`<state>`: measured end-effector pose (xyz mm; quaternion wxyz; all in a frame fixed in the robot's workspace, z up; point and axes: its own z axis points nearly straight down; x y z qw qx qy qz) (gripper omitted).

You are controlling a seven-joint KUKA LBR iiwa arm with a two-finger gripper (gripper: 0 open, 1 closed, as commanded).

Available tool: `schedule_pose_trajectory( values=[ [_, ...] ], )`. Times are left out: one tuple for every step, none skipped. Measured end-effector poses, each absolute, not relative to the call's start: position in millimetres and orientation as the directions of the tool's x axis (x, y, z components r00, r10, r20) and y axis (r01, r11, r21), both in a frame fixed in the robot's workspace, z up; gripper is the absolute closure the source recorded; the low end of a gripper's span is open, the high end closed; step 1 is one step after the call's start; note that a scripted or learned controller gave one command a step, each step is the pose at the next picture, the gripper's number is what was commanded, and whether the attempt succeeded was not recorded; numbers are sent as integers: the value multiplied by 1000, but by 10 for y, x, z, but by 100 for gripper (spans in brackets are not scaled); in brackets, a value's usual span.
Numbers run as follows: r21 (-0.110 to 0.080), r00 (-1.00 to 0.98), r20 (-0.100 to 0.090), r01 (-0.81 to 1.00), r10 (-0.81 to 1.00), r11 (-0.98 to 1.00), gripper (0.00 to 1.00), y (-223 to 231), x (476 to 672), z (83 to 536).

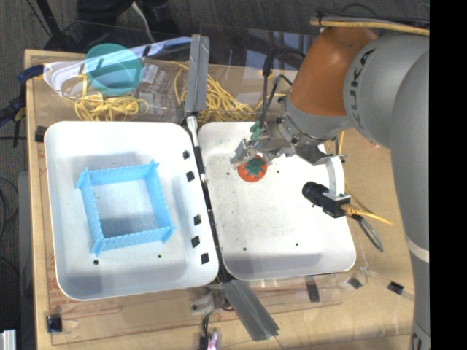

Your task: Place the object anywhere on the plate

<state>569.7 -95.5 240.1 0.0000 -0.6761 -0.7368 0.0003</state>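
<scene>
gripper [250, 154] over tomato toy [252, 170] near right bin [321, 250] far edge

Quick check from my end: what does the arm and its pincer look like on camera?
The arm is a bulky rounded grey body with a broad orange band above the wrist and part of dark lettering on the grey shell. The pincer is a small metallic assembly, with thin dark cables running up from it.

Right bin [292, 257]: floor open below and left of tomato toy [252, 170]. Left bin [66, 268]: blue square frame [124, 204] takes middle, margins free. Yellow cord [219, 100] clutters bench behind bins.
</scene>
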Motion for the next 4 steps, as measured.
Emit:
schedule_pose_trajectory(
  values=[
    [-6,-58,0,998,998,58,100,263,5199,2113],
    [-3,-100,0,995,995,100,100,790,4993,2330],
    [-5,-122,0,993,993,122,100,1068,5556,2432],
    [-4,-217,-1,976,976,217,100,1576,5845,2147]
  ],
)
